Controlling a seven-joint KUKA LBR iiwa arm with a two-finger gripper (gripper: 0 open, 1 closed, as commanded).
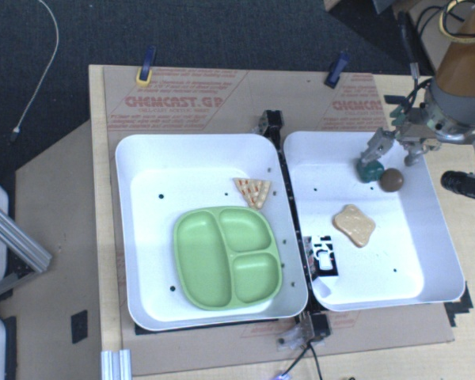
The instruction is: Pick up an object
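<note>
Above the right bin (427,283), the gripper (396,145) hangs with fingers spread wide, just over a teal object (370,170) beside a brown ball (391,180); nothing is lifted yet.

teal object (370,170): small, rounded, blue-green; in the right bin (427,244), at its far end, touching the brown ball on that ball's left.
brown ball (391,180): small, round, dull brown; far part of the right bin, just right of the teal object.
bread slice (355,225): tan, flat, irregular outline; lying near the middle of the right bin, nearer the camera than the ball and apart from it.
waffle piece (253,191): tan, gridded, wedge-shaped; lying flat, left of the right bin, close to that bin's left wall.
</note>
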